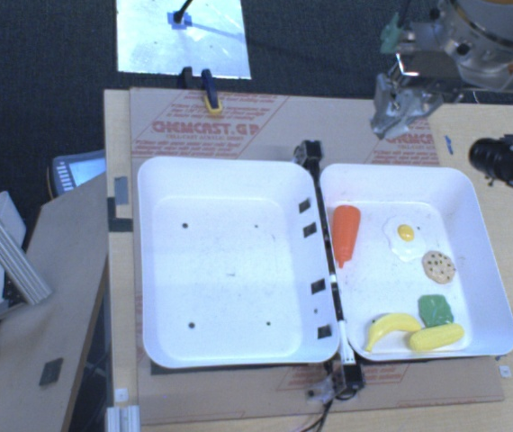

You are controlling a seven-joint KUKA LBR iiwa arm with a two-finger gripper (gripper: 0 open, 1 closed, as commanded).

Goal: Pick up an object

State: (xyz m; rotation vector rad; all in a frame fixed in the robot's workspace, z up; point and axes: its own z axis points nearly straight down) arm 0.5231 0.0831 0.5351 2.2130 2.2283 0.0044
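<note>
Right bin holds a carrot, fried egg, cookie, green piece, banana and yellow corn. Claw hangs above the bin's far rim, apart from all objects; its opening cannot be told

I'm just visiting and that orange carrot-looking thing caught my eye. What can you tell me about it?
The carrot looks like a smooth plastic toy, orange-red, wide and rounded at its top end and tapering to a blunt tip toward the camera. It lies flat on the floor of the right bin, close along the bin's left wall. It touches no other item; the fried egg lies apart to its right.
</note>
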